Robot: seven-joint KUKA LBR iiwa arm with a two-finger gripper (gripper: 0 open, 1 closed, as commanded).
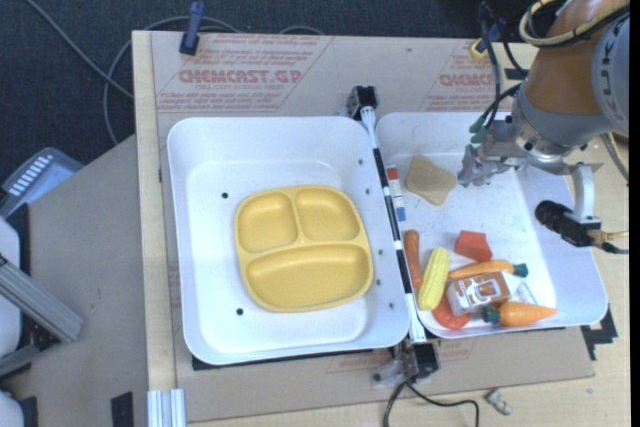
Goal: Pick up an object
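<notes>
Camera view: gripper (478,165) hangs low in the right bin (560,245), just right of a tan bread slice (431,180); whether it grips anything, I cannot tell.

I count two white bins (190,215) (575,300), one yellow divided tray (302,247), one corn cob (434,277), two carrots (412,257) (525,313), one tan slice (430,180).
</notes>
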